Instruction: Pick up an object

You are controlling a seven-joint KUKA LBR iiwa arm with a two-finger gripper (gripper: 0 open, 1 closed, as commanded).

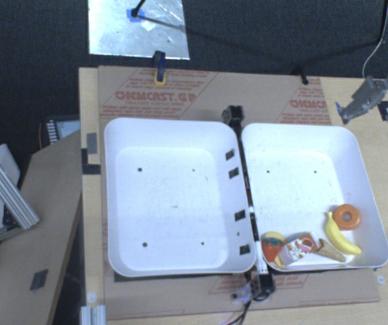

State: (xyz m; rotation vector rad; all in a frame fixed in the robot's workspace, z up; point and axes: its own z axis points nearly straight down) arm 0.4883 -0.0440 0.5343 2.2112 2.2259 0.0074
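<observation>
White right bin [302, 147] holds banana [341, 235], donut [347, 216]; gripper [356, 103] state unclear.

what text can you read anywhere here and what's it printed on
"CHEMCAST" followed by blurred characters, in red, on the brown sheet under the bins, behind the left bin.
The same red print, slanted, behind the right bin: too blurred to read.
Red and white packet in the right bin: print too small to read.
</observation>
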